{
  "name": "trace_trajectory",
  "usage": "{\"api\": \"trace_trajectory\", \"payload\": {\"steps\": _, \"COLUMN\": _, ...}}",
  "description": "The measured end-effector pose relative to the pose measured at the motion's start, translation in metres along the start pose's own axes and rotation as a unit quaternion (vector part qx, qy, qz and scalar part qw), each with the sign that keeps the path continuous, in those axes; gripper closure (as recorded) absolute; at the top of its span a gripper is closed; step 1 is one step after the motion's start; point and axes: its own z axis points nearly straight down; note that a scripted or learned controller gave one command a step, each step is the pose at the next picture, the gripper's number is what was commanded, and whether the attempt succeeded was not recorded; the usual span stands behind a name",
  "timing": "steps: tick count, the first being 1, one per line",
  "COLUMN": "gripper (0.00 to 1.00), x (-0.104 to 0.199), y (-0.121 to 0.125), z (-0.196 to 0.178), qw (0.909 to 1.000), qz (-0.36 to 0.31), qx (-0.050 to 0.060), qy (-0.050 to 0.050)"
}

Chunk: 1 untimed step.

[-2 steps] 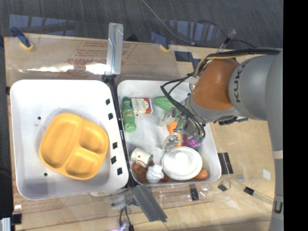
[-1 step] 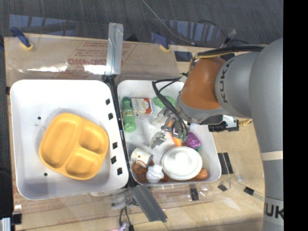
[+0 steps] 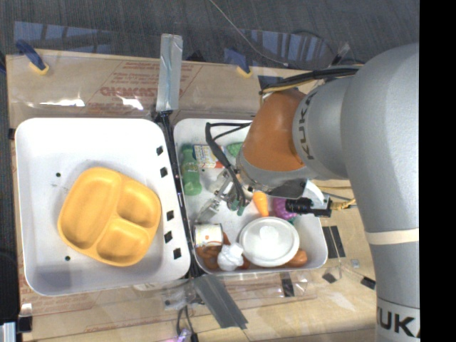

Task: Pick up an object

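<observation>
My gripper (image 3: 222, 197) hangs low inside the right bin (image 3: 187, 128), near its middle, under the orange wrist band. It is just right of a green bottle (image 3: 191, 174) and left of a small orange carrot (image 3: 261, 204). Below it lie a short white and brown roll (image 3: 208, 234), a crumpled white lump (image 3: 229, 256) and a round white bowl (image 3: 269, 241). A purple item (image 3: 281, 207) lies beside the carrot. Nothing shows clearly between the gripper's tips.
The left bin (image 3: 43, 130) holds a yellow divided plate (image 3: 108, 214). A brown sausage-like piece (image 3: 299, 258) lies along the right bin's front wall. The grey arm covers the right bin's far right side. Black cables loop above the gripper.
</observation>
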Motion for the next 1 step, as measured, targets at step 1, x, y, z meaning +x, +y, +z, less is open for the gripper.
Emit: {"api": "trace_trajectory", "payload": {"steps": 1, "gripper": 1.00, "x": -0.0003, "y": 0.0015, "z": -0.0104, "qw": 1.0000, "qz": -0.004, "qx": 0.000, "qy": 0.000}}
